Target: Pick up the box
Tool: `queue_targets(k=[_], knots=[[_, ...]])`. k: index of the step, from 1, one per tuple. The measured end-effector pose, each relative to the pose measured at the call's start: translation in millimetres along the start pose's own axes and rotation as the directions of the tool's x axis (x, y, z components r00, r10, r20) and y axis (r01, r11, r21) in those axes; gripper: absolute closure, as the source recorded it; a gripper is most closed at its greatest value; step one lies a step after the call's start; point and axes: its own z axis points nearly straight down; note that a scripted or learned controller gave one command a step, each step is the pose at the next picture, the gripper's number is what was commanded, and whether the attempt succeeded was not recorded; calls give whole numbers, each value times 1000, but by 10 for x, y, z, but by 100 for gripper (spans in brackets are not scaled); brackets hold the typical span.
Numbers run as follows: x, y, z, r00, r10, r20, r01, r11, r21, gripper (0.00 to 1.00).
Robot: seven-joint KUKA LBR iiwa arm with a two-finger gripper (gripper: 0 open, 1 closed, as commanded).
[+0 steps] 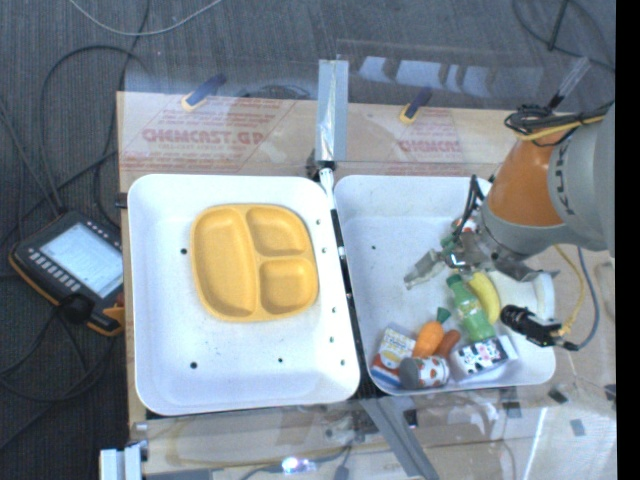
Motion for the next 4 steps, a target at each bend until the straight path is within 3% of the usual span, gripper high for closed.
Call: queue_targets(k=[1, 2, 3, 4], knots=[[499, -195, -124, 999, 39, -1, -39, 999, 2, 0], [570, -306, 87, 997, -76, 10, 76, 997, -16, 0], [534, 7, 3, 973, -232, 2, 232, 973, -1, 0], [472, 501, -146, 960, -278, 1, 278, 960, -2, 0]])
